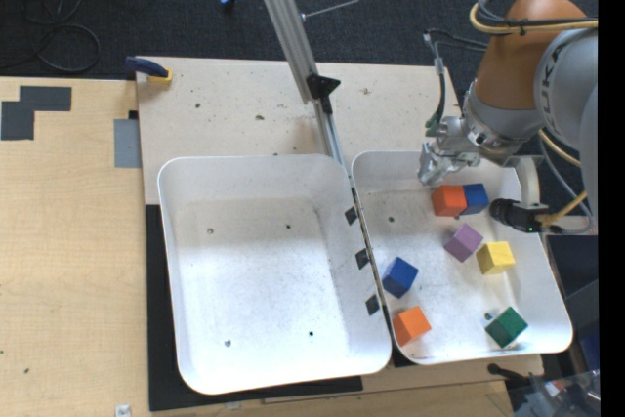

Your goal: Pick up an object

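Note:
The right bin point(391, 173) holds several small cubes. An orange cube point(449, 200) sits at the back, touching a blue one point(475, 198). Further forward lie a purple cube point(463, 241), a yellow one point(496, 256), a dark blue one point(399, 276), another orange one point(411, 324) and a green one point(507, 326). My gripper point(437, 167) hangs over the back of the right bin, just behind and left of the orange cube. Nothing shows between its fingers, and their spacing is too small to read.
The left bin point(256, 269) lies beside the right one, with a ridge of black clips between them. A slanted metal rail point(290, 34) rises behind the bins. A blue-and-yellow clamp point(148, 69) lies at the bench's back left.

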Robot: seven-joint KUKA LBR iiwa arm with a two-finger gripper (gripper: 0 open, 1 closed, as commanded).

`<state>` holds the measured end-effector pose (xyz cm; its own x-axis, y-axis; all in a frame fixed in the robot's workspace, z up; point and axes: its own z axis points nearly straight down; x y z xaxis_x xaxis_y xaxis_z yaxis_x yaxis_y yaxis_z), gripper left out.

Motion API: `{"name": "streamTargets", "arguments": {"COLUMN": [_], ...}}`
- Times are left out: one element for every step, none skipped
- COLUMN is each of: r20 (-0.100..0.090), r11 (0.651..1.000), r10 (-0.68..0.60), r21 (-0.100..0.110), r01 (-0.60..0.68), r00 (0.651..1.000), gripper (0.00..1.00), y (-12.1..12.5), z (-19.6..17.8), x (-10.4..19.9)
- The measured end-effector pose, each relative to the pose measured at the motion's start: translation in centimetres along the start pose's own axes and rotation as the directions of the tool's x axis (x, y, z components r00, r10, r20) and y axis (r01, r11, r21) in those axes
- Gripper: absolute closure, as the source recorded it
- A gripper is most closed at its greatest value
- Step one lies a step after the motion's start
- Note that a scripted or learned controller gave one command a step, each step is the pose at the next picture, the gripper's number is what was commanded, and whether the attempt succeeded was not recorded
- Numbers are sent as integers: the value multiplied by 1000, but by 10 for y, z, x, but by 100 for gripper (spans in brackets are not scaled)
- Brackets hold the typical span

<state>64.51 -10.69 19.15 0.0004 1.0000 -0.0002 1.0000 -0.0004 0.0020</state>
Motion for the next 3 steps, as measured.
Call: {"name": "streamTargets", "arguments": {"r20": [0,-3,-3], "r11": [1000,1000,1000], "r10": [0,-4,-4], "r21": [0,7,6], "r01": [0,4,4], "r00": [1000,1000,1000], "gripper": [100,100,100], "y": [1,-22,-32], "z": [-35,-29,-41], "x": [-2,54,103]}}
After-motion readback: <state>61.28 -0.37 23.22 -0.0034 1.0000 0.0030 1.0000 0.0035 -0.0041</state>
